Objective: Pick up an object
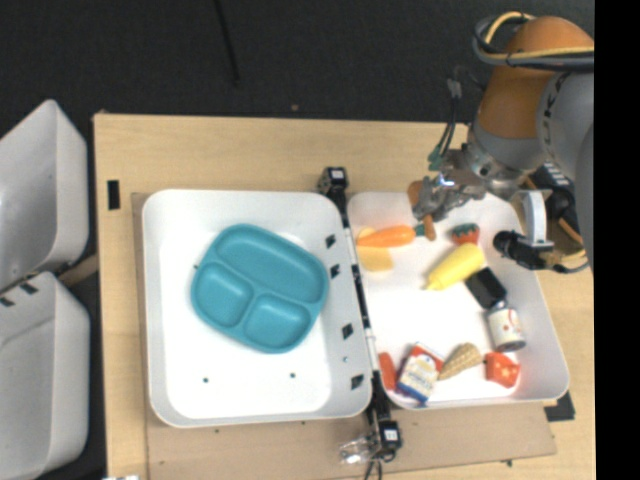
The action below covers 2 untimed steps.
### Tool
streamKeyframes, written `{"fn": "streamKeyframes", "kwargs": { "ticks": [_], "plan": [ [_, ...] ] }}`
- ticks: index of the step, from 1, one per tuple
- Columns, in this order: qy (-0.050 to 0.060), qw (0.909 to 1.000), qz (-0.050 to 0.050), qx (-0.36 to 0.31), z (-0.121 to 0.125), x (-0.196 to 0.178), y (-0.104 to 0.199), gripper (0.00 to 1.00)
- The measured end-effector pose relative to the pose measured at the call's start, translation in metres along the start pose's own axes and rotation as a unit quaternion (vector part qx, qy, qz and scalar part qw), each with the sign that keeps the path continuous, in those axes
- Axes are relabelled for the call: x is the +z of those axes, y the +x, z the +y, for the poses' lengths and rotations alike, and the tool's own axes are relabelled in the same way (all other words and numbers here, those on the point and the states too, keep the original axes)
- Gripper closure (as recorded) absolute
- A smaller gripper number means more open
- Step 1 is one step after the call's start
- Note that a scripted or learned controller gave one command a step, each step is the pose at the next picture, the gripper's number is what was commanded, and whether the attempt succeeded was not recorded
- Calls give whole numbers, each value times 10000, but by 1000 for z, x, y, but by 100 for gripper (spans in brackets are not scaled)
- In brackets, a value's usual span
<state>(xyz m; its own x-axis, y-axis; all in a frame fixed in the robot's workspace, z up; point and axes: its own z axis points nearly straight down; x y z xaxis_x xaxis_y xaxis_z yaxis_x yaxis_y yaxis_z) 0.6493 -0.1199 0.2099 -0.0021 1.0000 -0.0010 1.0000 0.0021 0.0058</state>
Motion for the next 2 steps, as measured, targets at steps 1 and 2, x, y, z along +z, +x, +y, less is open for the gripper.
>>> {"fn": "streamKeyframes", "kwargs": {
  "ticks": [1, 2],
  "plan": [
    [11, 10000, 0, -6, 1, -33, -2, 100],
    [38, 10000, 2, -5, -40, -28, 34, 100]
  ]
}}
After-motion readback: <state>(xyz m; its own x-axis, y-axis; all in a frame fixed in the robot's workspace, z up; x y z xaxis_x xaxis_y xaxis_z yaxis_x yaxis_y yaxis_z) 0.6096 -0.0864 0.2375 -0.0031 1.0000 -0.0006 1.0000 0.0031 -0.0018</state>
